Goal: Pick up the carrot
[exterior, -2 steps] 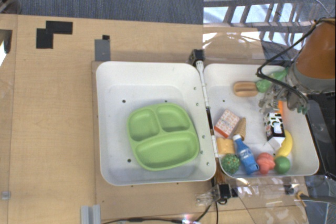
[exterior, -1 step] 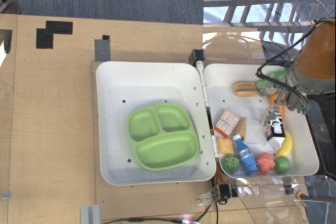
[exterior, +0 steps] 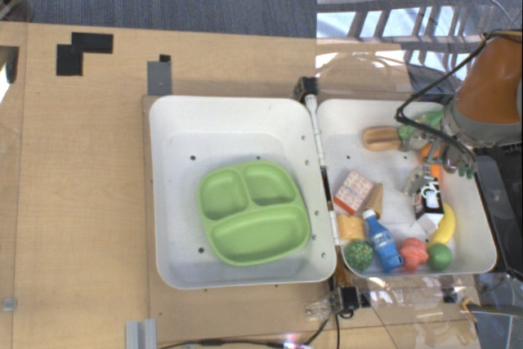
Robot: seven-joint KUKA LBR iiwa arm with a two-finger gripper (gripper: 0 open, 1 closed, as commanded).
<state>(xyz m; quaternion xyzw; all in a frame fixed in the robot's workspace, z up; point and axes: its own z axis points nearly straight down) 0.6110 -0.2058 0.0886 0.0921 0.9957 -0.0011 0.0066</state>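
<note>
Your gripper (exterior: 426, 180) hangs low in the right bin (exterior: 343, 127) beside the carrot (exterior: 433, 151), grip state I cannot tell; expect the carrot to be light, stiff and smooth, best pinched across its thicker middle.

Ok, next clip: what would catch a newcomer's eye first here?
Probably the green tray, lying alone in the left bin. Next, the clutter in the right bin: a blue bottle, a banana, a bread roll and a small box, among others. The arm reaches in from the right over that bin's far side, with something orange, perhaps the carrot, just below it.
</note>
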